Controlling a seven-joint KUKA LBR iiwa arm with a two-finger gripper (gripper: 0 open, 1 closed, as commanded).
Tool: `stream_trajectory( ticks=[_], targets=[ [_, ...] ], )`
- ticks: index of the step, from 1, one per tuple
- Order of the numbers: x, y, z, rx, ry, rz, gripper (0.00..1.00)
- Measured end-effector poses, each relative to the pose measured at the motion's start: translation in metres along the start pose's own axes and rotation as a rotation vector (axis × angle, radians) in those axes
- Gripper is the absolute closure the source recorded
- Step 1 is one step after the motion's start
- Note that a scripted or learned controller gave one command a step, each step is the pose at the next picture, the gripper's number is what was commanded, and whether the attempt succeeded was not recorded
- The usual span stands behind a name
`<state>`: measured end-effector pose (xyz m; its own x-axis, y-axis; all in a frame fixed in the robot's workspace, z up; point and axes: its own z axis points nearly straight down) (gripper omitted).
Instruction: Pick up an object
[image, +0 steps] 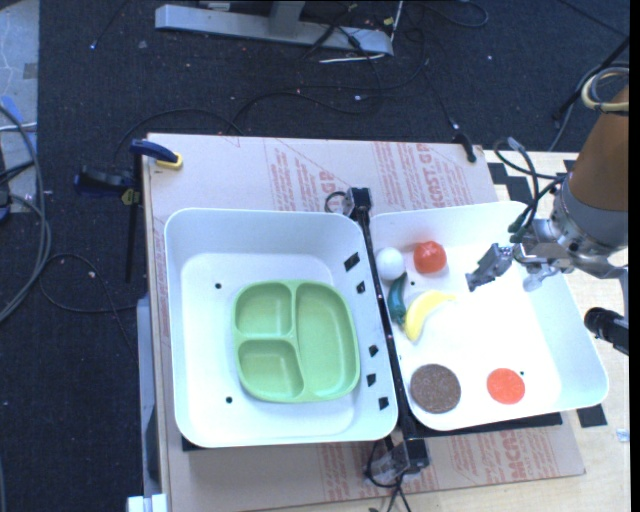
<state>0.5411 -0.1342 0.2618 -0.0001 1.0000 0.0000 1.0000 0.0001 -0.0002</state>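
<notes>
Plastic, pale green and split into three compartments, the tray (296, 340) lies in the left white bin (190, 300) at centre-left of the frame. In the right white bin (560, 340) sit a small white ball (389, 263), a teal piece (399, 297), a yellow toy banana (424, 311), a red tomato-like ball (430, 257), a brown speckled disc (436, 388) and an orange disc (506, 385). At right of centre the pincer (492, 268) hangs empty, slightly parted, beside the red ball, which looks light, stiff and slippery, likely best taken across its middle.
</notes>
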Motion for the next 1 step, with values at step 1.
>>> stream_trajectory(
  ticks=[1],
  targets=[
    [-0.006, -0.0076, 0.0566, 0.004, 0.001, 0.0, 0.0]
  ],
)
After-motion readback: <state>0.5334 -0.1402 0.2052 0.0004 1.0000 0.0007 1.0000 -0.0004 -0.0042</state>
